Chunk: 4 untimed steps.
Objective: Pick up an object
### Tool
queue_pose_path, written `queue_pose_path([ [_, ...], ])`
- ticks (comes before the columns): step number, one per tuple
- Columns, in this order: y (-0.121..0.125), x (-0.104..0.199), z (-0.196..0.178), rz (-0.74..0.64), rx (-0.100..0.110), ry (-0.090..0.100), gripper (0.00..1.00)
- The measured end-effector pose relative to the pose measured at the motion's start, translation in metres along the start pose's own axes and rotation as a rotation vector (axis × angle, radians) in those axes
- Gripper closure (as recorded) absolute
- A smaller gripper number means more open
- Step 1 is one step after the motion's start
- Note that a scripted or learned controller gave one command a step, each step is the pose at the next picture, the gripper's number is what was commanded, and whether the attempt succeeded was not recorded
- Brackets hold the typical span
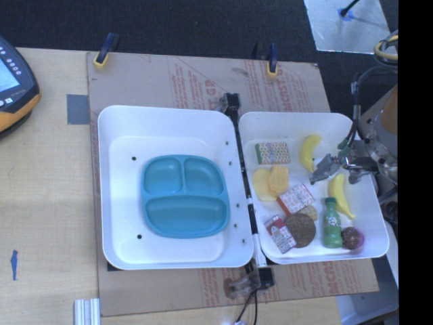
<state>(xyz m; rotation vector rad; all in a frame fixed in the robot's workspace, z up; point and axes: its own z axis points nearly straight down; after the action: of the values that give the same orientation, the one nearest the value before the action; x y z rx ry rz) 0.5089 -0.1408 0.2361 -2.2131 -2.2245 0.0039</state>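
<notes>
Camera view: jaws (329,170) parted, holding nothing; two bananas (309,152), one green bottle (331,223), one blue tray (185,196).

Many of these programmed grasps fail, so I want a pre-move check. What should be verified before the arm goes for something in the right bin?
1. Gripper is over the white right bin, nothing between its fingers: ok.
2. Finger opening: cannot tell.
3. Nearest targets, the two yellow toy bananas, lie apart from each other: ok.
4. Green plastic bottle touches the lower banana and the dark red ball: not ok for a clean pick.
5. Left bin holds the blue divided plate, free for a drop: ok.
</notes>
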Motion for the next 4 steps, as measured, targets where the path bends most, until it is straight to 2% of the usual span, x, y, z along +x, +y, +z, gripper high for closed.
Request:
queue_pose_path([
  [1, 0.086, -0.015, 0.049, -0.005, -0.002, -0.003, 0.0],
  [2, 0.119, -0.061, 0.143, 0.002, 0.004, -0.003, 0.0],
  [3, 0.061, -0.073, 0.083, 0.004, -0.001, -0.002, 0.0],
  [4, 0.108, -0.047, 0.147, -0.004, -0.002, -0.002, 0.0],
])
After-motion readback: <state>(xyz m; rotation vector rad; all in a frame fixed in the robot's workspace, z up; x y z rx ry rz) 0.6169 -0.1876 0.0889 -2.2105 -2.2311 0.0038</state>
